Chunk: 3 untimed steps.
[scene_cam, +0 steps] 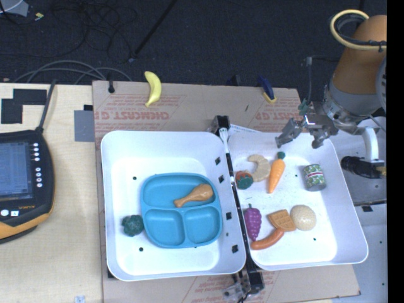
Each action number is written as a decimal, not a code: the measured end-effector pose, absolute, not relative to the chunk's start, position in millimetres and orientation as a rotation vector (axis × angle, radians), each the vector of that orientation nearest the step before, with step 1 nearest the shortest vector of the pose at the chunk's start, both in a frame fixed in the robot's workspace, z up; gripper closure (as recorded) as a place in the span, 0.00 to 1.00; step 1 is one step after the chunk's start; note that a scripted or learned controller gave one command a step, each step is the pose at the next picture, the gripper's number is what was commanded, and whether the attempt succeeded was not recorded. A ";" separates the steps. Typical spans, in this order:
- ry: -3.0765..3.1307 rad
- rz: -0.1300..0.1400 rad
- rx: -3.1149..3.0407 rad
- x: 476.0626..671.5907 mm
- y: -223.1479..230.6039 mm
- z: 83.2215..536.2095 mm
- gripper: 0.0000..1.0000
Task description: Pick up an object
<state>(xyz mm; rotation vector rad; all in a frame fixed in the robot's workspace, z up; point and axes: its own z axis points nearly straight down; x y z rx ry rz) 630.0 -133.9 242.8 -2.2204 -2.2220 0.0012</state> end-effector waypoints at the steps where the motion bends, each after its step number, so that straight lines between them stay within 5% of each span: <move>1: -2.222 0.001 -2.219 630.1 -134.2 252.9 1.00; 2: -2.221 0.008 -2.210 642.7 -127.3 139.1 1.00; 3: -2.230 -0.008 -2.235 645.8 -185.1 291.7 1.00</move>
